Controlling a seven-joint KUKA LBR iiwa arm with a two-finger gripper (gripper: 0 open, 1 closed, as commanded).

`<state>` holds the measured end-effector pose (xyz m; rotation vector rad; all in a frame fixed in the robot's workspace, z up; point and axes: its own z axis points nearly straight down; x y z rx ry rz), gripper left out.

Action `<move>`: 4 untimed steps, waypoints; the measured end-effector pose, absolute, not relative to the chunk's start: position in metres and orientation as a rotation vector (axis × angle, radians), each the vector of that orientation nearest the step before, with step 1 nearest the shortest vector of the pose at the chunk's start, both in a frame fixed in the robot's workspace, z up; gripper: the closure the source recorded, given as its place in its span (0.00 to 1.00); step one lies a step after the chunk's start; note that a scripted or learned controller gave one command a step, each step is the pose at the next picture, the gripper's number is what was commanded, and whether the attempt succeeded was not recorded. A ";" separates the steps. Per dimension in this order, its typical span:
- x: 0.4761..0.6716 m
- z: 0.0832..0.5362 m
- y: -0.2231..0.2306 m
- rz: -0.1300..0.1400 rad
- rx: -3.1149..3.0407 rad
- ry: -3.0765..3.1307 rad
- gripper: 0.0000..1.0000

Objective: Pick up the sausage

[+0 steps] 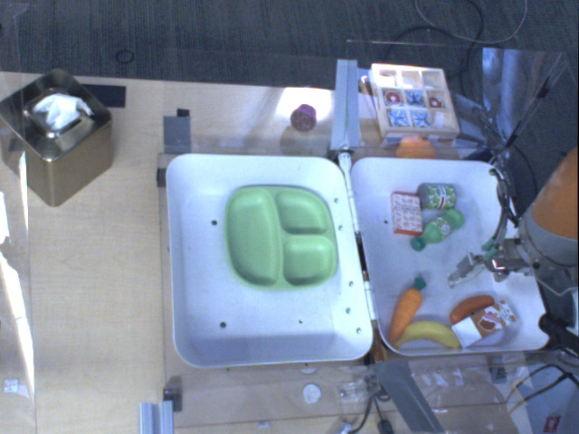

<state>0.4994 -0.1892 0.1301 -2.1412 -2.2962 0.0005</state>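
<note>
1. The left white bin (194,242) holds a green divided plate (280,236) lying flat near its middle.
2. The right white bin (380,233) carries the small items.
3. The arm (554,215) enters from the right edge, orange band showing, above the right bin's far side.
4. The gripper (470,269) points left over bare bin floor; its fingers look spread apart with nothing between them.
5. A banana (430,334) lies along the bin's near edge, touching a carrot (406,307) that tilts up beside it.
6. The sausage (472,307) lies near the bin's near right corner, just below the gripper, beside a small printed packet (488,322).
7. A green bottle (437,229), a green can (436,195) and a red-and-white carton (406,212) cluster toward the far side.
</note>
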 end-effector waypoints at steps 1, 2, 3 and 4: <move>0.492 0.090 -0.185 -0.010 -2.030 -2.410 0.00; 0.494 0.090 -0.174 -0.008 -1.849 -2.563 0.00; 0.494 0.090 -0.183 -0.012 -1.677 -2.674 0.00; 0.494 0.090 -0.150 -0.009 -1.775 -2.618 0.00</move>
